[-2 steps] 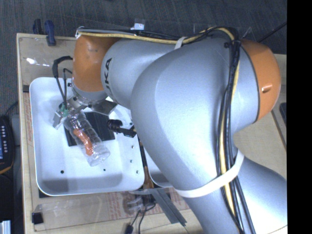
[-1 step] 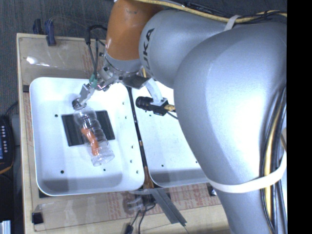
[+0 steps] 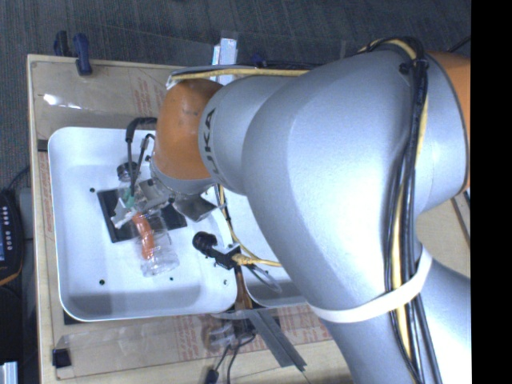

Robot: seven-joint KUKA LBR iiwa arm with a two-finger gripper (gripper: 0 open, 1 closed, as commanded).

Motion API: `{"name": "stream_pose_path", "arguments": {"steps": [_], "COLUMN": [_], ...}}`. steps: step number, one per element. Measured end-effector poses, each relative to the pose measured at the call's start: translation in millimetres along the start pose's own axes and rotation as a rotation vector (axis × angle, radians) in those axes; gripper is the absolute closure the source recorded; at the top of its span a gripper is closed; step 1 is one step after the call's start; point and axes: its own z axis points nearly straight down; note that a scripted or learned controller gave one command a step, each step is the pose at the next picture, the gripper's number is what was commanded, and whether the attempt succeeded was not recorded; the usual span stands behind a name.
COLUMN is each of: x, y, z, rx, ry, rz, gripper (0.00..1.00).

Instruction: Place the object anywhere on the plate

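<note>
The arm (image 3: pixel 344 174) is seen filling the right and centre of the frame, its orange band (image 3: pixel 180 134) lying over the left bin (image 3: pixel 80 294). The claw (image 3: pixel 136 202) is located at centre left, low over a dark flat plate (image 3: pixel 112 214) lying on the bin floor. An orange object (image 3: pixel 145 238) with a clear, plastic-looking piece (image 3: pixel 160 261) just below it is seen at the plate's lower edge, partly on the dark surface and partly over the white floor; whether the two are one item cannot be told. Whether the claw is closed on anything cannot be told, since its tips are masked by clutter and cables. The main risk is judged to be a release at the plate's margin, so that the object would tip or roll onto the bin floor. A light, clear item could also cling to the claw on withdrawal and be dragged off. The second bin (image 3: pixel 272 294) is largely covered by the arm at lower centre.
</note>
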Motion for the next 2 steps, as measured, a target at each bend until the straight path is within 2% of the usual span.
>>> {"name": "stream_pose_path", "arguments": {"steps": [1, 2], "x": [-0.7, -63.8], "y": [0.1, 26.9], "z": [-9.2, -93.7], "rx": [0.002, 0.010], "ry": [-0.001, 0.003], "rz": [-0.002, -0.062], "gripper": [1.00, 1.00]}}
